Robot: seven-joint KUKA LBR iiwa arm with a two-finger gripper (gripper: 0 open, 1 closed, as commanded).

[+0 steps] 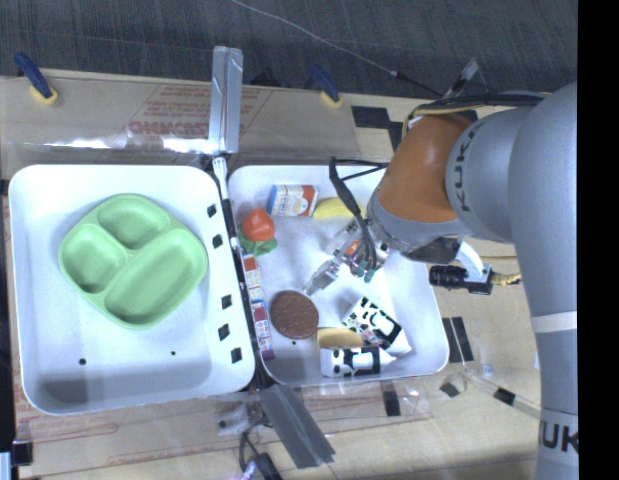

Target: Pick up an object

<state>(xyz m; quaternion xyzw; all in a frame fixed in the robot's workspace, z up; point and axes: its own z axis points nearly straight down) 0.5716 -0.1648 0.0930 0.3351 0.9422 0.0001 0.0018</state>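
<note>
Camera view looks down on two shallow white bins side by side, the arm reaching in from the right over the right bin. The gripper hangs low near the bin's middle, its thin fingers close together with nothing visible between them, so no object appears picked up and the whole grasp looks left to do. Objects lie around it: a brown disc just below, a red tomato-like toy to the upper left, a small carton and a yellow piece near the far wall, and a black-and-white patterned item by the near right corner. Open floor remains around the gripper. The left bin holds a green divided plate.
</note>
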